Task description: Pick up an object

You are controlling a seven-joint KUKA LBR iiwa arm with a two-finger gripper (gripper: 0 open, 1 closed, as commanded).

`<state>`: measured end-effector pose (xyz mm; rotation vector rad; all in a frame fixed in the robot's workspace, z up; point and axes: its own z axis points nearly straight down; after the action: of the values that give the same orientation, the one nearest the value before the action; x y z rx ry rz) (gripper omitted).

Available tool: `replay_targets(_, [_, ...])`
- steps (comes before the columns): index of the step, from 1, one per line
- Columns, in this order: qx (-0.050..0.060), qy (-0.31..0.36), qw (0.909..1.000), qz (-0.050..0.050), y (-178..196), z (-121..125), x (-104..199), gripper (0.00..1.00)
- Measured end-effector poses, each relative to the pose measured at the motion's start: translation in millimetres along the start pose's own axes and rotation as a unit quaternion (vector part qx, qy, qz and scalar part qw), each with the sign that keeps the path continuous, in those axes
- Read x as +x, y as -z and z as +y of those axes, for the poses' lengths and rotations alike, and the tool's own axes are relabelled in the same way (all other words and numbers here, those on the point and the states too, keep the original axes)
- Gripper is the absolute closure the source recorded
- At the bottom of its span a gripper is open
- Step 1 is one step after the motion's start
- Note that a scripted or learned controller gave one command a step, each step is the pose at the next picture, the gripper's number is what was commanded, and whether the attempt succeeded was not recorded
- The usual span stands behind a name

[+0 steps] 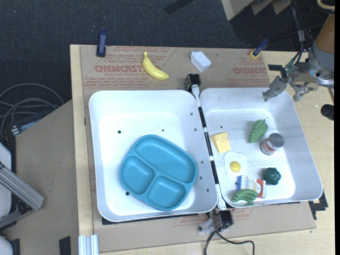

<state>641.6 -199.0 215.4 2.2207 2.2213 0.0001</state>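
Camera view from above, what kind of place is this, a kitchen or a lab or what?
Most likely a robotics lab bench set up for grasping trials. Two white bins sit on a board, toy food such as a banana and a fried egg lies about, and the gripper hangs over the right bin.

green pickle, small can, right bin

gripper hangs over top right corner of right bin, fingers spread, nothing between them. right bin holds green leafy toy, small can, cheese slice, fried egg, dark green item, carton — left bin has blue divided plate. banana on board behind.
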Motion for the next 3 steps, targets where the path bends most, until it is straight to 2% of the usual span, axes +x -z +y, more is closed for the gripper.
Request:
replay_targets(1, [0.001, 0.000, 1.0000, 0.001, -131.3, -45.8, 27.5, 0.00])
replay_targets(2, [-0.002, -0.001, 1.0000, -0.001, -119.0, -43.9, 26.7, 1.00])
replay_targets(3, [-0.002, 0.000, 1.0000, 0.000, -128.5, -53.2, 100.9, 1.00])
